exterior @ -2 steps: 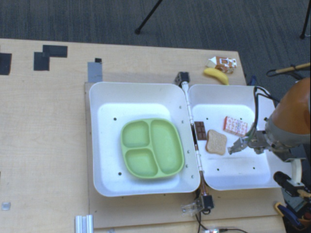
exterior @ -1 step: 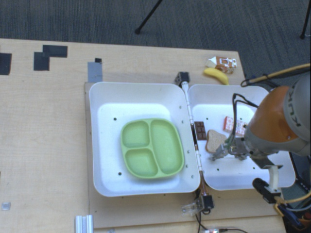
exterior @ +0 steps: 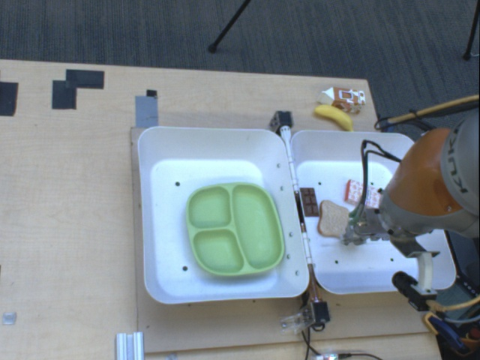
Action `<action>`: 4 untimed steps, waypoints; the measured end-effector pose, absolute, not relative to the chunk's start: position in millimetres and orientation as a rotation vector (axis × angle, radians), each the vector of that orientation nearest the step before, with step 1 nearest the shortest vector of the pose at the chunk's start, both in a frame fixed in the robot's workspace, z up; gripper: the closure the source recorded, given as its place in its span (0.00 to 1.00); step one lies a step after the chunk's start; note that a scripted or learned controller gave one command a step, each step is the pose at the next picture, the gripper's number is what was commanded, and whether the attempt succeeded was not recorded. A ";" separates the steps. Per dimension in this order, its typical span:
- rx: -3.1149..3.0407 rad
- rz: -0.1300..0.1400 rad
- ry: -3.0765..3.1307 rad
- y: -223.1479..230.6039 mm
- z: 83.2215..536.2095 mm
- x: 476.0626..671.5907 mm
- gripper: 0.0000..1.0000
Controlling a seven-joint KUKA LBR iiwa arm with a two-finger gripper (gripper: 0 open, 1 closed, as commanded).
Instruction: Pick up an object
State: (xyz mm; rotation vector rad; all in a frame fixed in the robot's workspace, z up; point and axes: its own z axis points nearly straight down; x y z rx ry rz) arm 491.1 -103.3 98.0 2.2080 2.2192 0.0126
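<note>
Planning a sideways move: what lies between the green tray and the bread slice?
In the camera view, the bins' adjoining rims and a brown chocolate bar lie between the green tray and the bread slice.

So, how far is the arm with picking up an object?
Done: the hand has reached into the right bin, beside the toast slice. In hand: nothing visibly gripped. Left: grasp and lift an item; the chocolate bar and red packet lie untouched.

From my station, the divided plate lay in the left bin. In the right bin, the bread slice sat between a chocolate bar and the claw, possibly touching it. A banana lay on the worktop behind.
</note>
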 end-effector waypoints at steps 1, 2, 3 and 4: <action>2.208 0.012 2.219 -103.2 97.9 491.0 0.00; 2.204 0.017 2.221 -102.6 108.4 492.6 1.00; 2.204 0.016 2.221 -102.5 108.3 492.5 0.00; 2.199 0.021 2.223 -101.7 118.8 494.2 1.00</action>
